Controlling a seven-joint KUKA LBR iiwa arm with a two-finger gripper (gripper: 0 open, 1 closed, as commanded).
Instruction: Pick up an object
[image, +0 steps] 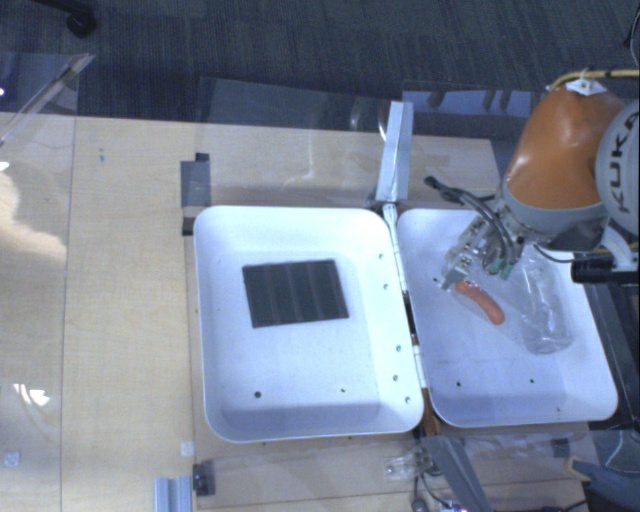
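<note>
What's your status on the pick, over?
Gripper low in right bin, just above orange sausage-shaped object. Nothing seen between fingers. Clear plastic item lies right beside it. Left bin holds dark ribbed pad.

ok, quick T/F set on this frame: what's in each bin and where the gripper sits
1. A dark ribbed rectangular pad lies in the left bin. True.
2. An orange sausage-shaped object lies in the left bin. False: it is in the right bin.
3. The gripper is over the right bin, close above the orange object. True.
4. A clear plastic object lies in the right bin beside the orange one. True.
5. The dark pad is stacked on the orange object. False: they are in separate bins.
</note>
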